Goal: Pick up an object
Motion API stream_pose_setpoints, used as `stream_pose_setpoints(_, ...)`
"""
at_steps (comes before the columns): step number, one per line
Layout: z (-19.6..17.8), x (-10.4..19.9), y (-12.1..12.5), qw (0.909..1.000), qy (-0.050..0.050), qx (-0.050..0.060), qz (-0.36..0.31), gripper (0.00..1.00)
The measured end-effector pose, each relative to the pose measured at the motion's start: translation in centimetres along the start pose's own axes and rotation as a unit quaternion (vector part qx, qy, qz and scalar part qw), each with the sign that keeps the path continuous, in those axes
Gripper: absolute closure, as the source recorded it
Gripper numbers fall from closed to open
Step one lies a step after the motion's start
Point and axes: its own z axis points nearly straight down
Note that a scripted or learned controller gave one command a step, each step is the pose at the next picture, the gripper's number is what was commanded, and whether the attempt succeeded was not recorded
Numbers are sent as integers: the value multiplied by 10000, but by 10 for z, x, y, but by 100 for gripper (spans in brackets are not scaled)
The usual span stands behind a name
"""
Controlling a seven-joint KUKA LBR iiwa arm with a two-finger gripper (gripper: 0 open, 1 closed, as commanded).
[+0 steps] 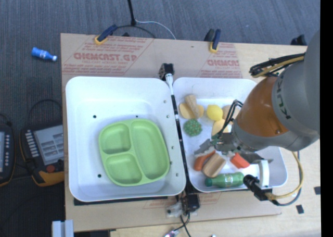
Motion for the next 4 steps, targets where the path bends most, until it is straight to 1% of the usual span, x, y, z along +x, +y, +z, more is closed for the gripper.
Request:
stream_pose_setpoints(1,3,-26,63,9986,24,69,529,0)
stream_pose_setpoints(2,-9,-28,65,9986,-1,35,530,100)
stream_pose_setpoints(3,-9,-28,64,9986,-2,39,531,0)
stream_pose_setpoints(4,5,-1,134,9963,-9,67,862,0)
